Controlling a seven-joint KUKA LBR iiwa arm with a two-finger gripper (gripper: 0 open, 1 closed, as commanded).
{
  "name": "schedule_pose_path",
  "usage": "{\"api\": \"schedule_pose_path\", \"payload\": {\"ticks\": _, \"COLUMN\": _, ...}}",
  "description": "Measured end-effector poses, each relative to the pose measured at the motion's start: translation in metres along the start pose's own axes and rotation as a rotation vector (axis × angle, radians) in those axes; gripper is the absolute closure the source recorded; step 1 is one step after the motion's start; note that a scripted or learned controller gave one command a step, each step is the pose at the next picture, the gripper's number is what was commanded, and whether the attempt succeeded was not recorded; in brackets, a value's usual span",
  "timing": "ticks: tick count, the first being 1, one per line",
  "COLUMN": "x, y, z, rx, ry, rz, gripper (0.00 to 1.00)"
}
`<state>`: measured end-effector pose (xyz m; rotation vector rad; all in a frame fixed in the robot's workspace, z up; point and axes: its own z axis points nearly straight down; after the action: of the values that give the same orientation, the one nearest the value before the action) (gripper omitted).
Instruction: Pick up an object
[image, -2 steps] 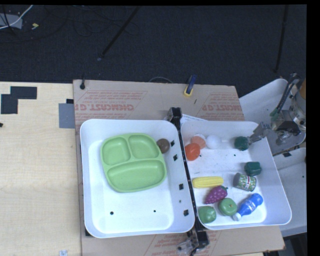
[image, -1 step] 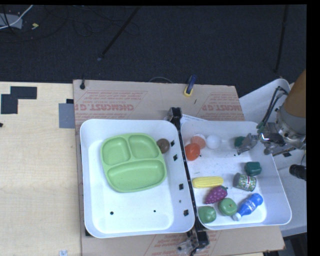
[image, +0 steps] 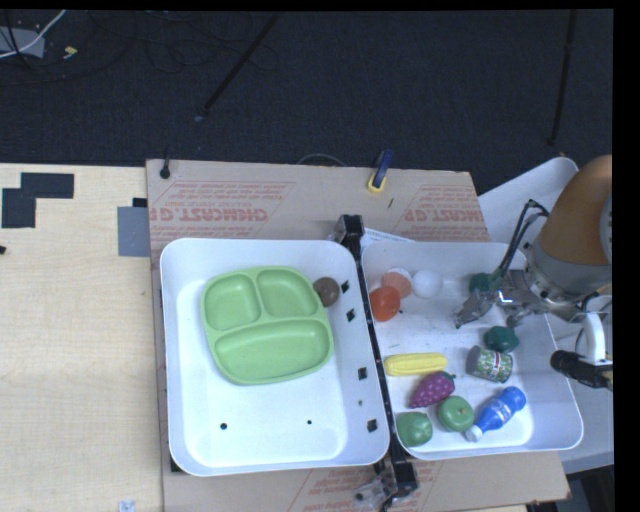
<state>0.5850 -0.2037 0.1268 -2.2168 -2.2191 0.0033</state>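
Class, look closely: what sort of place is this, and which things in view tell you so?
Probably a robotics lab bench: a robot arm reaches over two white bins, one holding toy food like a corn cob and purple grapes, on taped cardboard.

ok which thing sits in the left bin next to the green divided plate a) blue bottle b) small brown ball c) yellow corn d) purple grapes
b: the small brown ball lies in the left bin against the right edge of the green divided plate, while the corn, grapes and blue bottle are in the right bin.
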Motion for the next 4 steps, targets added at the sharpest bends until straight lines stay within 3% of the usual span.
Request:
{"api": "schedule_pose_path", "payload": {"ticks": 1, "x": 0.002, "y": 0.001, "z": 0.041, "rx": -0.003, "ry": -0.001, "rz": 0.0, "gripper": 0.0}}
{"api": "schedule_pose_path", "payload": {"ticks": 2, "x": 0.002, "y": 0.001, "z": 0.029, "rx": -0.003, "ry": 0.0, "rz": 0.002, "gripper": 1.0}}
{"api": "schedule_pose_path", "payload": {"ticks": 4, "x": 0.006, "y": -0.006, "z": -0.094, "rx": -0.007, "ry": -0.002, "rz": 0.0, "gripper": 1.0}}
